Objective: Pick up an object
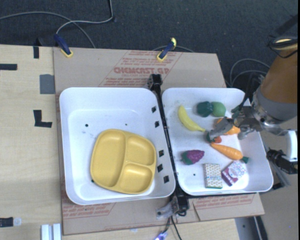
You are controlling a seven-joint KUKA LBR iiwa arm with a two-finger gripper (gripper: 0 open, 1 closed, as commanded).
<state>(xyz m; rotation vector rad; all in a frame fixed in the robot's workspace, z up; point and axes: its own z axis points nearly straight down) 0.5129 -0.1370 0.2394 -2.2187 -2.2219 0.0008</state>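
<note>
The gripper (216, 132) is seen low in the right bin (190, 188) — its opening cannot be told, nothing visibly held. The divided yellow plate (123, 160) fills the left bin's (75, 109) near half. The carrot (228, 151) lies just below the gripper — banana (189, 120) beside.

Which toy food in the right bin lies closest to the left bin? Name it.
The purple toy. It lies nearer the divider between the bins than the banana, the carrot or the green toy.
</note>
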